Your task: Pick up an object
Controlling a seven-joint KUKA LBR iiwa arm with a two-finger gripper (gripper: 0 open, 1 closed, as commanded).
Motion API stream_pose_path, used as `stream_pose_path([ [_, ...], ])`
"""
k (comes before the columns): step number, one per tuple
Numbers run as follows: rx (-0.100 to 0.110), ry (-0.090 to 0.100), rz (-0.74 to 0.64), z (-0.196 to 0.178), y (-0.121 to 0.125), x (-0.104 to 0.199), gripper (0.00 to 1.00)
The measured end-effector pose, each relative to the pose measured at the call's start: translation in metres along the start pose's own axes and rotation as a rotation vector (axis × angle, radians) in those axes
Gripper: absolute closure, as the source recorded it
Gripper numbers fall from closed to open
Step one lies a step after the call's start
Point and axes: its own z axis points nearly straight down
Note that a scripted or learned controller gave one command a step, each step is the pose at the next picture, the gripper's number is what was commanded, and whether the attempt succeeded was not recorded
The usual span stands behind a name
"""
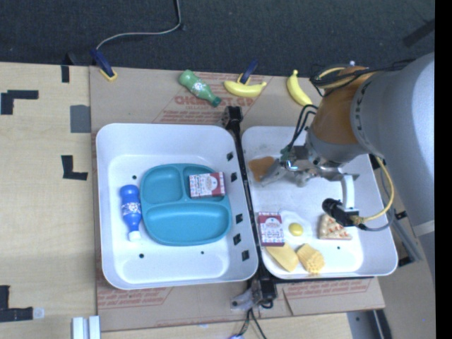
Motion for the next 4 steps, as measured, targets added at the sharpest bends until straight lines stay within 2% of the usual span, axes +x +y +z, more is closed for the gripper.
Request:
stream_pose_path([
  [1,0.002,-0.001,0.000,0.001,0.053,0.013,0.00],
  [2,0.002,-0.003,-0.001,-0.009,0.053,0.012,1.00],
  [3,0.001,-0.003,-0.001,-0.009,0.053,0.012,0.00],
  [4,0.002,-0.001,0.000,0.001,0.032,0.011,0.00],
])
